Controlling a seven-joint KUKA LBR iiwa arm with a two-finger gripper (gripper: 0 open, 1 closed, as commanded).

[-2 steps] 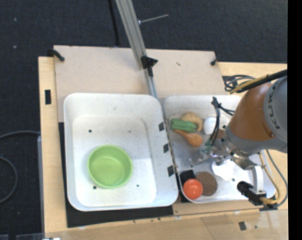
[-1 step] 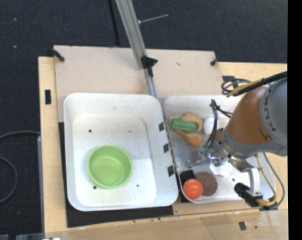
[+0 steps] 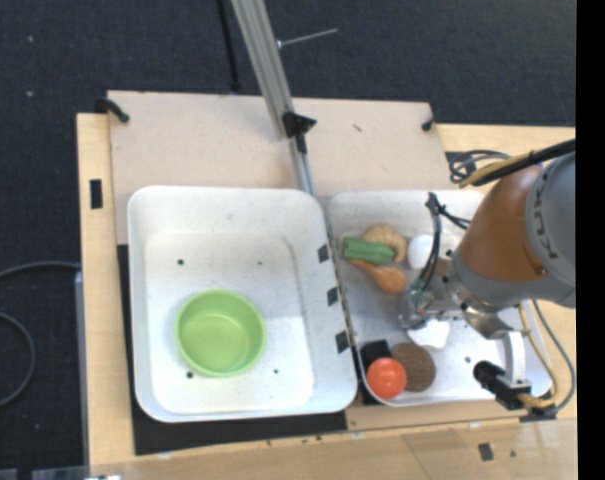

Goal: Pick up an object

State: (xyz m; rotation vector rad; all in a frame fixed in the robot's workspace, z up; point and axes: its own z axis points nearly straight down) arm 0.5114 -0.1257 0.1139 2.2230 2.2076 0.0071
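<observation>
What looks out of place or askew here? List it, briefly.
Nothing looks spilled or damaged. The green bowl sits upright in the left bin. The right bin is crowded: a carrot-like toy, a red ball and a brown disc lie close together beside the gripper.

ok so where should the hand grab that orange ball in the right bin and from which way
Probably from straight above, closing across the orange ball's widest part. It is round, so no side grips better, but it sits in the near left corner of the right bin, close to the wall, with a brown disc-like object close on its right. A side approach looks blocked. The hand is up the bin from it.
</observation>
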